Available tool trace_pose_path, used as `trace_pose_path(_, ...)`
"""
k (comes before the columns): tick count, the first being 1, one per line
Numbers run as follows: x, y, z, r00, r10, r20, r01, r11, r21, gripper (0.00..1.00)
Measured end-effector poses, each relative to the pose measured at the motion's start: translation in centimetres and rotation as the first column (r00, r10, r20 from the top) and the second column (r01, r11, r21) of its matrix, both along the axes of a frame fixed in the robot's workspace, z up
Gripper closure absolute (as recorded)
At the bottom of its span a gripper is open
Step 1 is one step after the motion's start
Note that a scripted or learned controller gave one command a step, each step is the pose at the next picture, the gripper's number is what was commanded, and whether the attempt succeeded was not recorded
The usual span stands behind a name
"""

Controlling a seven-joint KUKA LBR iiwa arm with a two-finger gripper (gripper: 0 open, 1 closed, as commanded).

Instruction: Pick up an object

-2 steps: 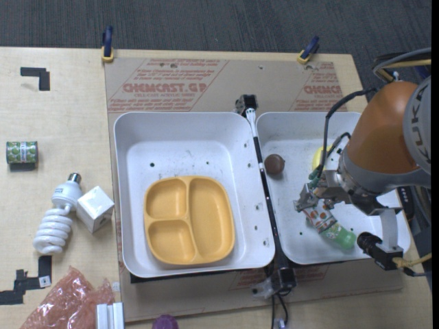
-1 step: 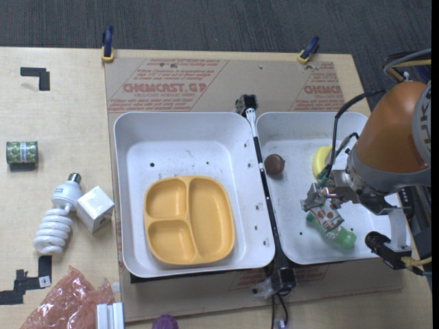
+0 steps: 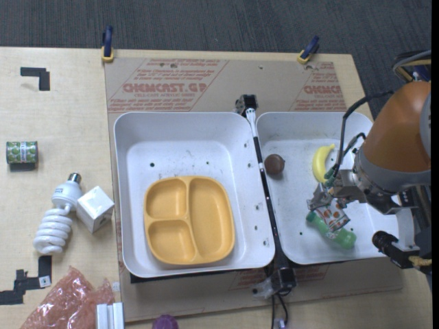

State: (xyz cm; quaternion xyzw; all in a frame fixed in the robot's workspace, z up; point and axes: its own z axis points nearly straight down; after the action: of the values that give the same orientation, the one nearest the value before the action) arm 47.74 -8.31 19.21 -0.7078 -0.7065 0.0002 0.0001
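Nearest the bench's front edge in the right bin (image 3: 295, 249), we see a green bottle (image 3: 334, 226) with a red-and-white label lying on its side, its long axis running from upper left to lower right. Our gripper (image 3: 328, 196) hangs right above the bottle's upper-left end, touching or nearly so; we cannot tell how its tips stand, since the wrist hides them. The bottle lies just below and slightly right of the tool, near the bin's front wall, so room there is tight. Farther back, a yellow banana (image 3: 319, 163) stands just beside the gripper, and a brown ball (image 3: 274, 164) sits well apart leftward. The left bin (image 3: 130, 184) holds a yellow divided tray (image 3: 188, 219).
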Motion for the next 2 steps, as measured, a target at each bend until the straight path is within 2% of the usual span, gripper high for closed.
trace_pose_path(1, 0.4, 2.8, 1.6, 1.0, 0.004, 0.003, -0.004, 1.0, -0.001, 1.0)
trace_pose_path(2, 0.0, 0.5, 0.5, 1.0, 0.0, -0.001, 0.0, 1.0, 0.0, 1.0)
